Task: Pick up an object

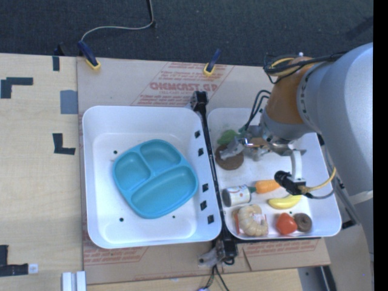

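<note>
Reaching in from the right, grey KUKA arm (339,96) with orange band, metal gripper (242,145) low over the upper left of the right bin (330,220). Cannot tell whether the claw stands open or closed, or whether anything sits between its parts. Directly at the gripper, touching or just under it: a round brown object (231,159), matte, with a green leafy-looking piece (227,137) just above. Below that, lying on its side, a small white bottle (236,195) with a dark cap, and beside it an orange carrot-shaped toy (267,187), tapered. Just below the carrot, a curved yellow banana (284,202), smooth. Along the bin's lower edge: a lumpy pale bread-like piece (251,219), a glossy red tomato shape (286,224), a brown ring like a doughnut (302,222). Across the black divider, in the left bin (100,132), a light blue plastic tray (155,177) with three moulded compartments, rounded corners, set at a slant. Beneath both bins, a brown cardboard sheet (121,86) with red print, held by yellow clamps (91,60).
</note>
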Controlling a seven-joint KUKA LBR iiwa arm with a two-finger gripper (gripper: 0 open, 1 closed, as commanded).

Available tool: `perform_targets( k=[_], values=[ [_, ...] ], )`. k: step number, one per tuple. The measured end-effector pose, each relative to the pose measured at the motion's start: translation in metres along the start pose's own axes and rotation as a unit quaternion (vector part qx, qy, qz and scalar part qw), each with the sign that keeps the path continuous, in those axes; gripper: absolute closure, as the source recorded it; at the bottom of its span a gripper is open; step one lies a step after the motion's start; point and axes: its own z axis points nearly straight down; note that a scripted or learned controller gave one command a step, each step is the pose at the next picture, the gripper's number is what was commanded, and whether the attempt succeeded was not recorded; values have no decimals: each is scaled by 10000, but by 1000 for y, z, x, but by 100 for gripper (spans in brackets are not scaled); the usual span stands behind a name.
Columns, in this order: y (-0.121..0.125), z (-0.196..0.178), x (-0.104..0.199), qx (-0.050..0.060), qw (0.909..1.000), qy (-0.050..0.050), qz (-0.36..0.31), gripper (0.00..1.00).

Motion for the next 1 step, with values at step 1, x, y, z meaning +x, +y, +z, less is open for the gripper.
perform_targets(
  k=[1],
  values=[
    [-52, -1, -11, -18, 10000, -7, 5, 0]
  ],
)
